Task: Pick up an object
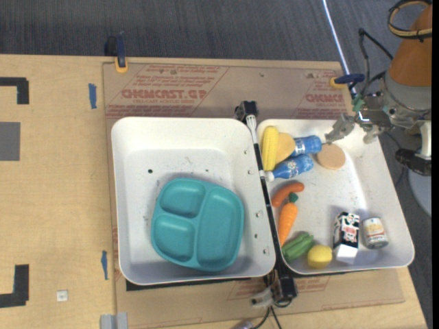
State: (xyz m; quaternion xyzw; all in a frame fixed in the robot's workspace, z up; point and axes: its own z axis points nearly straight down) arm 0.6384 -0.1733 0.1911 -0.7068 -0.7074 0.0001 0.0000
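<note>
From the overhead camera you see a pale wooden bench (55,204) with a brown cardboard sheet (206,91) under both bins and grey carpet (171,12) beyond it. The left bin (130,149) holds a teal divided plate (197,223). Just right of it, the right bin (391,204) holds a carrot (287,219), a banana (269,147) and a small can (374,232). Over that bin's far right corner hangs the gripper (350,125), fingers spread, pinching nothing.
</note>
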